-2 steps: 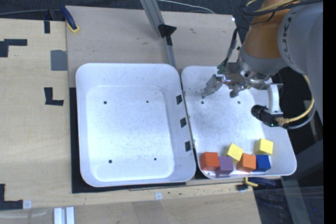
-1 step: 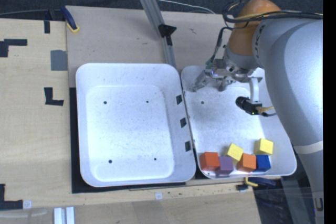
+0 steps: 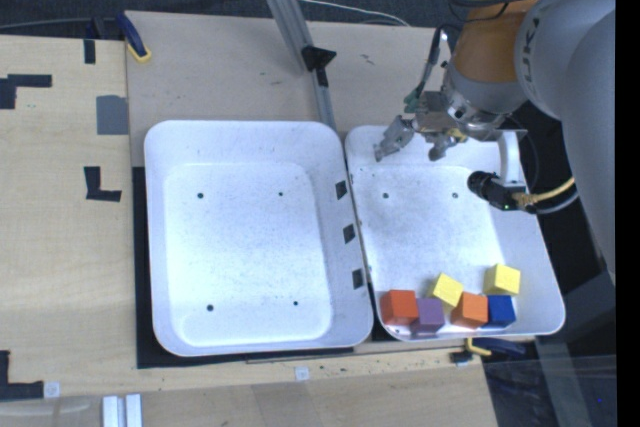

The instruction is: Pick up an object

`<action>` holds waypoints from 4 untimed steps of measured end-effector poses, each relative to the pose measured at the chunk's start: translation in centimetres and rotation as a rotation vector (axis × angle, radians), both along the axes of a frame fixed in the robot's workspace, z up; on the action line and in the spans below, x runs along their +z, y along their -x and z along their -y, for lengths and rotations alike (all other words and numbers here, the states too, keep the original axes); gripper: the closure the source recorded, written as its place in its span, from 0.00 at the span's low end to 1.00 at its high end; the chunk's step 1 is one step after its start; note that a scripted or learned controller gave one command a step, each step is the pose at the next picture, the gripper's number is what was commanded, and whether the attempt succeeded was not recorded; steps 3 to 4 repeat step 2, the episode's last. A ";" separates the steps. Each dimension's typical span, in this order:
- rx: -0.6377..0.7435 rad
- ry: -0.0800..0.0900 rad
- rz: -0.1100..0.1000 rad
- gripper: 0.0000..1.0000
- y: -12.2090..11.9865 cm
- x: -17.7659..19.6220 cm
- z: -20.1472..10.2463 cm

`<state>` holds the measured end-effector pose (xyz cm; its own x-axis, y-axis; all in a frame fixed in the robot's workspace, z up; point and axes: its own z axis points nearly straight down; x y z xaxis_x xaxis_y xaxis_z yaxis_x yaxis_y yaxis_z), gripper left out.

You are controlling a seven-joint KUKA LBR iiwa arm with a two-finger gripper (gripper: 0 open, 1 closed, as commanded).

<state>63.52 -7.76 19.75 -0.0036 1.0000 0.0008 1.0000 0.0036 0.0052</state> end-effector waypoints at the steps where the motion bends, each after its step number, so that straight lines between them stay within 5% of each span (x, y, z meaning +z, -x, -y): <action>1: 0.005 -0.002 -0.006 0.00 -1.1 -0.6 -7.3; 4: -0.001 0.001 -0.007 0.00 -1.1 -0.6 -6.8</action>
